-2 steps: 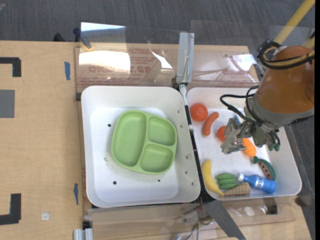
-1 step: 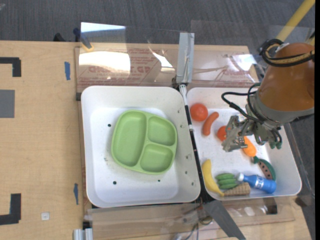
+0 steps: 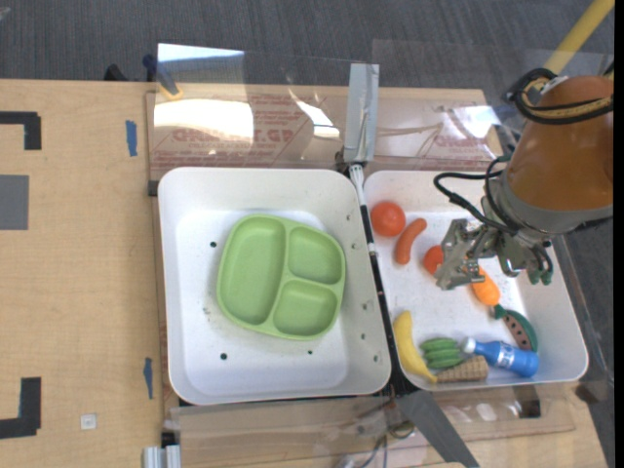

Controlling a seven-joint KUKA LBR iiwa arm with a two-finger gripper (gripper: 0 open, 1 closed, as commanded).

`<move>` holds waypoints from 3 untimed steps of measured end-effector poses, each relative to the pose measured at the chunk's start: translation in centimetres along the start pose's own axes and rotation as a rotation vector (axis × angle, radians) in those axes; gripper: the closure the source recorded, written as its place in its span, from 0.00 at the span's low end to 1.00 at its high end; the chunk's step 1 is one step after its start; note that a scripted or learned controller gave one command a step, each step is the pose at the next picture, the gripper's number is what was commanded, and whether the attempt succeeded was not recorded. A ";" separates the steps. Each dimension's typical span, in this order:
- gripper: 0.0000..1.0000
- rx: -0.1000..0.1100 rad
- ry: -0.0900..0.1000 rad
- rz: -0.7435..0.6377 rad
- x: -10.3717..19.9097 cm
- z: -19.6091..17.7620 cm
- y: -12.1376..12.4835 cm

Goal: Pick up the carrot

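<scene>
The gripper [image 3: 466,266] hangs over the carrot [image 3: 485,290], finger state unclear; the tomato [image 3: 435,258] at nine o'clock risks being nudged.

A pale wooden bench top [image 3: 68,261] is seen with a matt, grained face; the two shallow white plastic bins [image 3: 185,261] look smooth and faintly glossy; the green three-part plastic plate [image 3: 281,276] appears matt; the small orange plastic carrot [image 3: 486,290] looks smooth; the bare-metal two-finger gripper [image 3: 454,271] gleams dully.

Red lettering on the clear panel [image 3: 244,130] behind the bins is too blurred to read
</scene>
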State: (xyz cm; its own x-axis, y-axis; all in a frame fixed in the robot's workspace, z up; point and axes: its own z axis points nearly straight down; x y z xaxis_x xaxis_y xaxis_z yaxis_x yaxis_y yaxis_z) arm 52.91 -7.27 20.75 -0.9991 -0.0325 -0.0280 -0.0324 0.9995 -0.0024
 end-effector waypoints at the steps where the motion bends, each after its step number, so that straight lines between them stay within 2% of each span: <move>1: 1.00 -0.003 0.019 -0.151 0.3 10.6 -4.6; 2: 1.00 -0.005 0.014 -0.154 1.0 1.9 2.8; 3: 1.00 -0.004 0.012 -0.152 0.9 1.1 2.7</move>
State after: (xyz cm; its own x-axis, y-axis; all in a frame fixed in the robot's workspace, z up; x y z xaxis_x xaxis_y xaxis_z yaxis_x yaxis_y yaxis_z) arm 51.95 -4.63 19.64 -0.9829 -0.1833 -0.0161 -0.1833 0.9831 -0.0014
